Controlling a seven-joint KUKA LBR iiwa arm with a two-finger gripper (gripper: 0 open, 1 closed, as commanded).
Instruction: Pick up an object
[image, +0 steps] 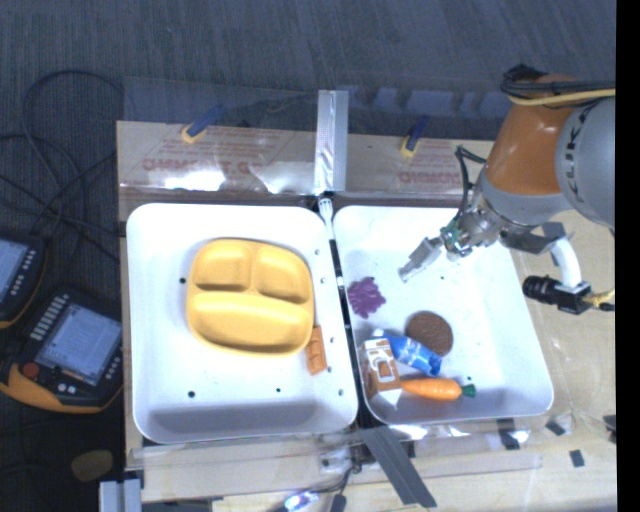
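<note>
Right bin (520, 330): shallow, white; holds the loose objects available for picking.

- Purple grape cluster (366, 295): toy, lies at the left side of the right bin, just beside the divider wall, apart from the other items.
- Brown round cookie (429, 328): flat disc, middle of the bin, to the right of and nearer than the grapes; its near-left edge touches the blue item.
- Blue packet (415, 353): small, blue with a white end, tilted, just nearer than the cookie.
- Orange-and-white box (380, 364): small carton at the near-left of the bin, touching the blue packet.
- Carrot (433, 389): orange toy with a green tip pointing right, lies along the near wall, touching the box.

Gripper (415, 262): hangs over the far middle of the right bin, slanted down toward the left, its pale tip above bare bin floor between the grapes and the cookie but farther back. Nothing shows between its fingers; whether the jaws are spread or pressed together cannot be told at this angle.

Arm (535, 150): grey with orange band, enters from the far right, over the bin's far-right corner.

Left bin (160, 400): holds a yellow divided tray (250, 295), three compartments, in its middle. A small orange piece (316, 352) rests at the tray's near-right corner, against the divider wall.

Handheld controller (60, 345): on the floor, well left of the bins, with black cables.
</note>
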